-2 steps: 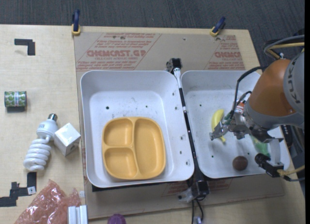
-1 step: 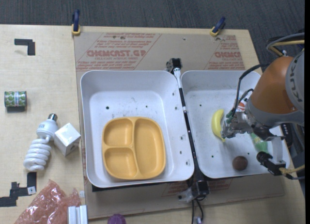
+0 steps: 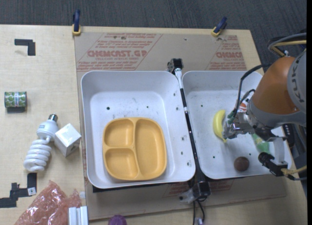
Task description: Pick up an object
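Yellow tray (image 3: 135, 147) left; fingers (image 3: 229, 132) touch banana (image 3: 219, 123).

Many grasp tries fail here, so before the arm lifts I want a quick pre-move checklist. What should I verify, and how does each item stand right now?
1. Gripper is down at a target: ok, it sits at the banana in the right bin.
2. Banana seen between the fingers: cannot tell, the wrist hides the contact.
3. Neighbours apart from the banana: ok, the brown ball lies apart, nearer the front wall.
4. Green object free of the arm: cannot tell, it is partly covered.
5. Left bin uninvolved: ok, the yellow divided plate lies flat there.
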Available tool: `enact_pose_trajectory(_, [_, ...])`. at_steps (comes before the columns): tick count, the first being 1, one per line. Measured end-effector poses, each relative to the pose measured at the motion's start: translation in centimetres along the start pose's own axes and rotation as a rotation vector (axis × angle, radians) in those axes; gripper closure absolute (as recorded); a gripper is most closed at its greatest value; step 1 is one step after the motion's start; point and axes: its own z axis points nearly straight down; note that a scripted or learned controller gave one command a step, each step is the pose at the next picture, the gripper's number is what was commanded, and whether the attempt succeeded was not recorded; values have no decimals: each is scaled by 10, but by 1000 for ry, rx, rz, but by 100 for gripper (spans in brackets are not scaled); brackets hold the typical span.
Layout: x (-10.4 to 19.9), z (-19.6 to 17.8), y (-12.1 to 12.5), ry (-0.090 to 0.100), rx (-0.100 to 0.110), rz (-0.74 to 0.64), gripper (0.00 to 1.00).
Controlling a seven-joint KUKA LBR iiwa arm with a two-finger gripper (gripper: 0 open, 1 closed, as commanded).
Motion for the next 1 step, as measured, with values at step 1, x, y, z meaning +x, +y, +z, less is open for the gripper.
enact_pose_trajectory(1, [18,21,-36,5,10,-4,0])
